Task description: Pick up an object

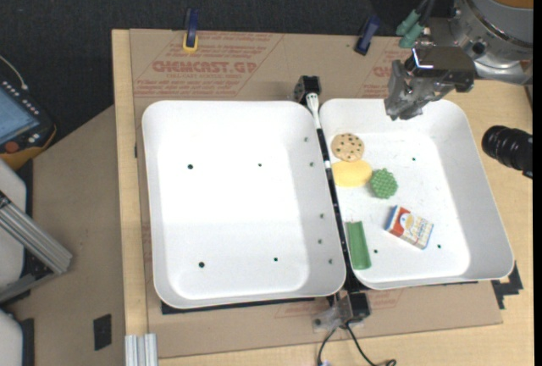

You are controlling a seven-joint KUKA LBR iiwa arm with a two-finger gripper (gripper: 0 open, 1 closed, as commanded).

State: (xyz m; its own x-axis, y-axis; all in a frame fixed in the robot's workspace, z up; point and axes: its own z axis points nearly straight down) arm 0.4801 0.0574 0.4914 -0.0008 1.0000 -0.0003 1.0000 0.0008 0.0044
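Gripper point(405, 108): above right bin point(474, 186) far edge, jaw state unclear, apparently empty. Advice: centre over cookie point(347, 146), descend straight, avoid yellow piece point(351, 174).

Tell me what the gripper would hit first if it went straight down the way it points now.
Probably the bare floor of the right bin near its far edge. The gripper hangs above that spot, apart from the cookie nearer the divider. Depth is hard to judge from this slanted view.

Bright, even overhead light; soft shadows in the white bins point(169, 186); slightly soft focus.
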